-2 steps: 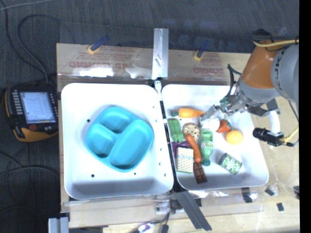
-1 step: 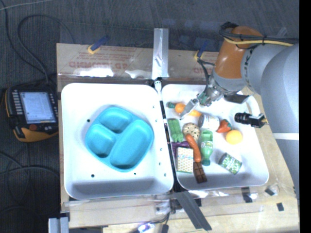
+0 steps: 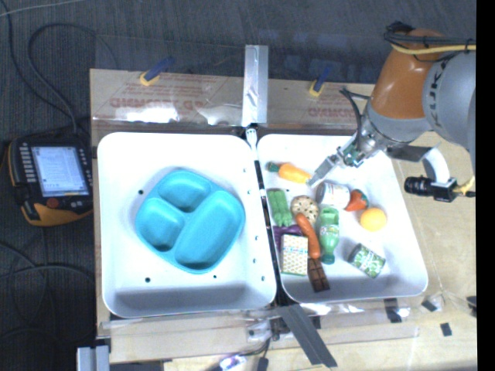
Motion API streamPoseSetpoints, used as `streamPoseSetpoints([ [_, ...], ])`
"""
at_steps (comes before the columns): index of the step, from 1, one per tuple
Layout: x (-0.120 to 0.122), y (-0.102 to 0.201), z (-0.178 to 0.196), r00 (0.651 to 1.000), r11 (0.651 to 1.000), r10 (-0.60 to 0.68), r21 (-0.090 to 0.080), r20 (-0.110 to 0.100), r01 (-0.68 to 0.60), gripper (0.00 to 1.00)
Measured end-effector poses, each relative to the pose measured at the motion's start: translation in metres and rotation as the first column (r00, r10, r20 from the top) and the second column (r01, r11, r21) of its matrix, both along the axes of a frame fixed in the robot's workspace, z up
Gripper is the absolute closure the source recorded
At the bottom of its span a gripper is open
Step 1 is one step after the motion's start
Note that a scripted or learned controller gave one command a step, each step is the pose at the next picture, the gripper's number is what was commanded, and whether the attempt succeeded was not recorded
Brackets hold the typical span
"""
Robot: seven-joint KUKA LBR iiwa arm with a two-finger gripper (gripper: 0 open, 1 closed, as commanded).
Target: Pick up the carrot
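Two shallow white plastic bins sit side by side on the bench. The left bin (image 3: 116, 207) holds one thing: a turquoise plastic tray with three compartments (image 3: 190, 219), lying near its middle. The right bin (image 3: 402, 230) holds the clutter, about ten small items.

The long orange carrot (image 3: 309, 234) lies in the middle of the right bin, running from far-left to near-right. Its far end sits just beside a round speckled beige piece (image 3: 302, 205), and its near end touches a dark brown bar (image 3: 317, 274). To its left are one white checked packet (image 3: 294, 254), one purple piece (image 3: 283, 219) and one dark green stick (image 3: 276, 205) along the bin's left wall. To its right stands one green bottle (image 3: 329, 234), touching it.

Farther back lies one short orange-and-yellow vegetable (image 3: 293, 173). On the right side sit one round orange fruit (image 3: 373, 219), one red-orange piece (image 3: 356, 200), one white and silver can (image 3: 333, 194) and one green-labelled can (image 3: 366, 260).

The two-finger gripper (image 3: 323, 169) hangs over the far part of the right bin, just above the white can and well apart from the carrot. Whether its tips are spread or pressed together cannot be told. One grey arm with an orange band (image 3: 410, 79) reaches in from the right.
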State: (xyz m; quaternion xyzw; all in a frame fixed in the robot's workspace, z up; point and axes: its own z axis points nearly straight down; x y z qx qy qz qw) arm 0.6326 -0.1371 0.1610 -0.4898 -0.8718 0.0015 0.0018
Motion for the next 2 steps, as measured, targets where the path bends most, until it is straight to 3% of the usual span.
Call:
streamPoseSetpoints([
  [1, 0.0305, 0.018, -0.0697, 0.995, 0.995, 0.097, -0.001, -0.002, -0.097, 0.0],
  [2, 0.0305, 0.0188, -0.0637, 0.995, 0.995, 0.098, 0.002, -0.007, -0.098, 1.0],
])
